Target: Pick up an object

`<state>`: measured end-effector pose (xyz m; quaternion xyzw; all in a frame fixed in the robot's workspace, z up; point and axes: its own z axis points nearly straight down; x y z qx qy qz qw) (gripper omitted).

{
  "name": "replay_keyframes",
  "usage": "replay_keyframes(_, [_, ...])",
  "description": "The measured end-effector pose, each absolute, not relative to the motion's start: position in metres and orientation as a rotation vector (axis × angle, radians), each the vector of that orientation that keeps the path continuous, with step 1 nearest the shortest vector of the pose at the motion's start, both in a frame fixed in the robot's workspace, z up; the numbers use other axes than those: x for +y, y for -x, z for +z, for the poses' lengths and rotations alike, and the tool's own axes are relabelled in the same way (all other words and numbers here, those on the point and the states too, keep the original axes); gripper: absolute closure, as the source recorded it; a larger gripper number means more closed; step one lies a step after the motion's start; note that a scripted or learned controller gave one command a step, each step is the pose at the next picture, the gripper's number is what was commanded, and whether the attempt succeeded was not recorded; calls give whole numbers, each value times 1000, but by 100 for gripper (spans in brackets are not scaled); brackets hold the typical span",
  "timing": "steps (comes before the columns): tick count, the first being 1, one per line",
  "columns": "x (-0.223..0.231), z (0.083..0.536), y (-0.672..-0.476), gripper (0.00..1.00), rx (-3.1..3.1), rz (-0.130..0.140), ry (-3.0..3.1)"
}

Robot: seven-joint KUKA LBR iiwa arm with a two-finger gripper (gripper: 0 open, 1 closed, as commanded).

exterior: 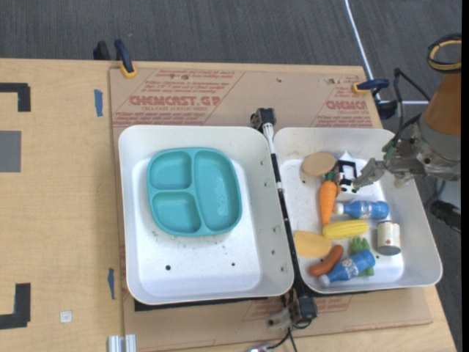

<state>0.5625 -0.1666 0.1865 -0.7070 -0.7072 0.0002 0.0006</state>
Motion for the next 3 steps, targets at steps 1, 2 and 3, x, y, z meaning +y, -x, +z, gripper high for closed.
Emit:
replay_keyframes(1, [-119, 94, -605, 0, -2329, 1, 2107])
replay_keyframes(2, [-119, 106, -607, 100, -2333, -5, 2111])
replay_keyframes(3, [-71, 206, -566, 100, -2261, -1, 2181])
